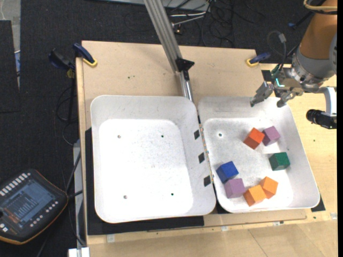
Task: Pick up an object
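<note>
Two bins: shallow and white, side by side on the tan surface (139, 68), their inner rims touching near the middle of the frame.
Pendant: a handheld control unit with a lit screen (27, 205) lies at the lower left of the frame, off the surface's left edge.
Left bin (144, 157): fills the left-centre of the frame; its floor shows only dark speckling and a few small holes.
Right bin (300, 143): right-centre of the frame, holding all seven blocks.
Nearest blocks: an orange block (254, 195) touches a second orange block (269, 186) at the bin's lower right; just left of them sits a purple block (234, 188).
Blue block (228, 171): just above the purple one, touching or nearly touching it, toward the bin's left wall.
Green block (279, 160): right of centre in the bin, apart from the others.
Far pair: an orange block (254, 138) and a pale purple block (271, 135) sit pressed together in the bin's upper half.
Claw (269, 99): hangs at the upper right of the frame, over the far rim of the right bin, well apart from every block; its two fingers are spread with a clear gap and nothing between them.
Arm (320, 33): grey with an orange band, entering from the upper right corner.
Metal post (163, 25): slants from the top of the frame down to the meeting of the bins.
Clamps: blue-and-yellow, at the surface's far left corner (86, 55) and far right corner (257, 59).
</note>
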`<state>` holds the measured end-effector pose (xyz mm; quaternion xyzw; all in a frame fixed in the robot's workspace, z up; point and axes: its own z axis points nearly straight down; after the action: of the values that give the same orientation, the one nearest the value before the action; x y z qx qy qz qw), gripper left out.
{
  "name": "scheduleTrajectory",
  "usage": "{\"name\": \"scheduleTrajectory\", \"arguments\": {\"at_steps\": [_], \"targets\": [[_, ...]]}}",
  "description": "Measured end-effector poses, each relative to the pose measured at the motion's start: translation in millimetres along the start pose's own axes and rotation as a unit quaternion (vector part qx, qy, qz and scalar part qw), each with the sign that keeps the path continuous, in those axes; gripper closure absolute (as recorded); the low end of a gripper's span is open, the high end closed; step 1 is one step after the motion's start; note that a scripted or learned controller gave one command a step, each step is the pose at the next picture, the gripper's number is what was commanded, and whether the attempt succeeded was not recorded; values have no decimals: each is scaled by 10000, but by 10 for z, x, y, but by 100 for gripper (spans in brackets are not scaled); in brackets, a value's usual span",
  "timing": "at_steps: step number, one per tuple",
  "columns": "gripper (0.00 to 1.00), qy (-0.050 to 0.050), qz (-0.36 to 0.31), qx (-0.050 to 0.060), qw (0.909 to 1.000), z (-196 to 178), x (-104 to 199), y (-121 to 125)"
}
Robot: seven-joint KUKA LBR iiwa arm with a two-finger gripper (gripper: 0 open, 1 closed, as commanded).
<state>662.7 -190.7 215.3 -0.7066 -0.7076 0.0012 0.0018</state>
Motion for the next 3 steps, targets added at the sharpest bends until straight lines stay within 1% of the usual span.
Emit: {"name": "scheduleTrajectory", "arguments": {"at_steps": [1,2,3], "targets": [[0,-9,-8,-20,10000,-29,2,10],[0,-7,3,-3,10000,408,-25,28],[0,-2,-8,1,10000,938,74,65]]}}
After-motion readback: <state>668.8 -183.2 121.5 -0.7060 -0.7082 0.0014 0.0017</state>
